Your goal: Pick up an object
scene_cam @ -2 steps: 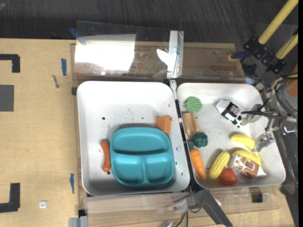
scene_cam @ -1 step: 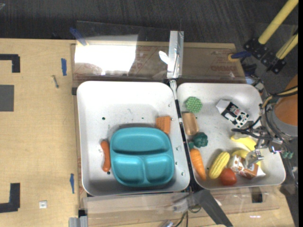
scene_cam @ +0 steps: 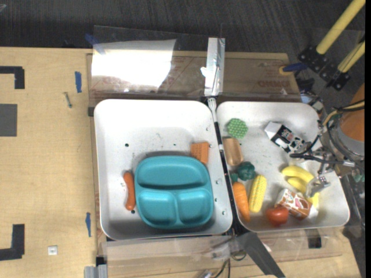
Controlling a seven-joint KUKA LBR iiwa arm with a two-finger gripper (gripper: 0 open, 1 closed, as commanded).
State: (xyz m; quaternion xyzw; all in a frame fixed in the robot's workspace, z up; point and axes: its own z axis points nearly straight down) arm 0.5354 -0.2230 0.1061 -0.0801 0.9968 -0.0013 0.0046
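The right bin [scene_cam: 258,110] holds several toy foods. A yellow banana [scene_cam: 295,177] lies near its right side, with a printed snack packet [scene_cam: 295,204] and a red tomato [scene_cam: 277,215] just in front of it. A corn cob [scene_cam: 257,193], an orange carrot [scene_cam: 241,200], a dark green vegetable [scene_cam: 246,170], a tan cylinder [scene_cam: 232,151] and a green round piece [scene_cam: 236,127] line the bin's left side. A white and black item [scene_cam: 283,135] lies at the back. My gripper [scene_cam: 317,165] hangs over the bin's right side, just right of the banana, with nothing seen in it.
The left bin [scene_cam: 110,155] carries a teal divided plate [scene_cam: 173,191], an orange sausage [scene_cam: 130,191] to its left and an orange block [scene_cam: 200,151] behind it. Yellow-handled tools [scene_cam: 339,25] stand at the back right. The arm's orange band [scene_cam: 355,126] is beside the right bin's rim.
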